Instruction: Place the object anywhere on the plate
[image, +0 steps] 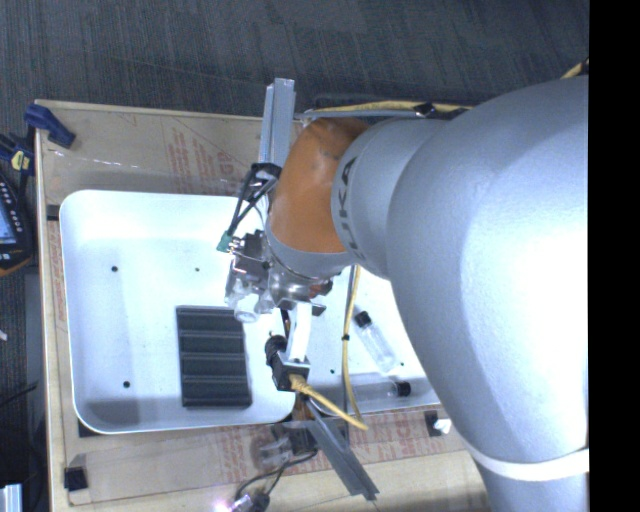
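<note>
Nearest, on the brown board-topped bench (200, 455), sits the shallow white plastic left bin (75, 300). The flat black ribbed rectangular slab (213, 355) lies flat on its floor by the near wall. I take this to be the task's thing. It looks stiff, light and sturdy, and its grooves should resist slipping; pinching across the two long edges seems best. Just beyond its far right corner hangs the metal gripper (250, 290), apart from the slab, and I cannot tell whether it is open or closed. A clear plastic tube (377, 343) lies to the right. The bin floor is smooth and roomy.
</note>
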